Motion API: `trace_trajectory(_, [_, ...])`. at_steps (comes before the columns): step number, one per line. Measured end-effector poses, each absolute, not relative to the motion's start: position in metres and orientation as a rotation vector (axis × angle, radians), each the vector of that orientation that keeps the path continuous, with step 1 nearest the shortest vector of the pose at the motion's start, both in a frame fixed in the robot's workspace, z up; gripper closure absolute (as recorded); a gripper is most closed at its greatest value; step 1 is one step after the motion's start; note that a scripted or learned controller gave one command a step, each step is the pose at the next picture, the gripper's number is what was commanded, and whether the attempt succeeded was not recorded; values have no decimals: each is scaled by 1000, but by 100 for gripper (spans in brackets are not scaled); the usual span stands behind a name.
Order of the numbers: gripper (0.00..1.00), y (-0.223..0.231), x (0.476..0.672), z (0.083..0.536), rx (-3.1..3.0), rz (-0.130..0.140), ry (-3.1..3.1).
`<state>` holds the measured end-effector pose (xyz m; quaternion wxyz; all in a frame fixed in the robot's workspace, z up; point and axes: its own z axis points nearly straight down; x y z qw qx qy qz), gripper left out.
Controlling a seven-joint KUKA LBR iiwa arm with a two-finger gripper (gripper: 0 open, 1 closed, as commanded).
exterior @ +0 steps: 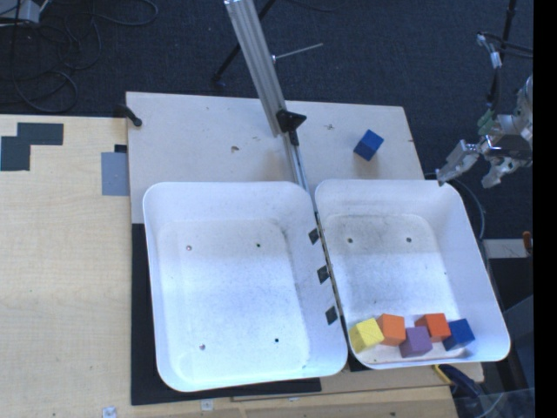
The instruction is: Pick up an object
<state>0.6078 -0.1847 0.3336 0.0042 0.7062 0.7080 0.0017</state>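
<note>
While I scan from the left, I first see the left bin (231, 286), a shallow white tray w/ a speckled floor and a few small dark holes. Between the two bins runs a seam w/ three small black clips (322, 273). From the seam a grey metal rail (261, 68) slants up and away toward the far side, its top end leaning left, w/ a black bracket (290, 122) partway along it.

Right bin (435, 233): all blocks sit bunched along its near wall. L to R I read a yellow block (367, 333), an orange block (392, 327), a purple block (417, 340), a second orange block (434, 325) and a dark blue block (459, 332). They touch or nearly touch each other. Each is approx. cube-shaped, so I can't pick out a long axis; most sit a bit rotated vs. the bin wall, corners pointing toward near and far. The row itself runs left-right.

On the bench beyond the right bin, well apart from the cluster, lies a lone blue cube (368, 144), also turned corner-on.

Far right, outside the bin and off its far-right corner, is the gripper (474, 165). Its fingers (454, 162) look spread apart w/ nothing between them.
</note>
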Motion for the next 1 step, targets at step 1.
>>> trace_trajectory(1, [0,-183,606,328,2217,-2,2227])
